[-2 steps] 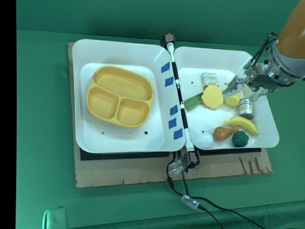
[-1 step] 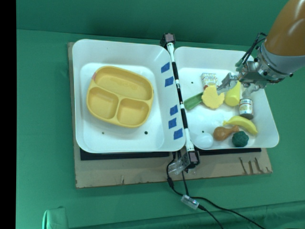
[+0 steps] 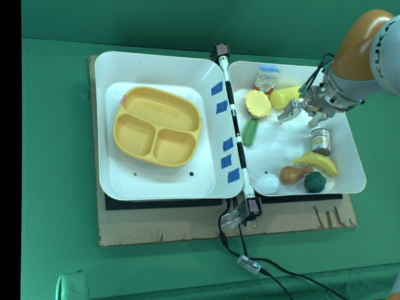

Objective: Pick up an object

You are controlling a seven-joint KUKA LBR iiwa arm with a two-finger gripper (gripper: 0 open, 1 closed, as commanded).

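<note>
While the arm reaches in from the right, its fingers (image 3: pixel 299 110) hang spread and grasping nothing over the right bin (image 3: pixel 356 161), which sits beside the left bin (image 3: pixel 100 136) on the counter (image 3: pixel 56 136). A yellow pear (image 3: pixel 284 96) lies just up and left of the fingertips, nearly touching, its long axis running left to right. A small jar (image 3: pixel 320 140) stands just below and to the right. The pear looks like the likelier target. The left bin holds a yellow tray (image 3: pixel 157 125).
</note>
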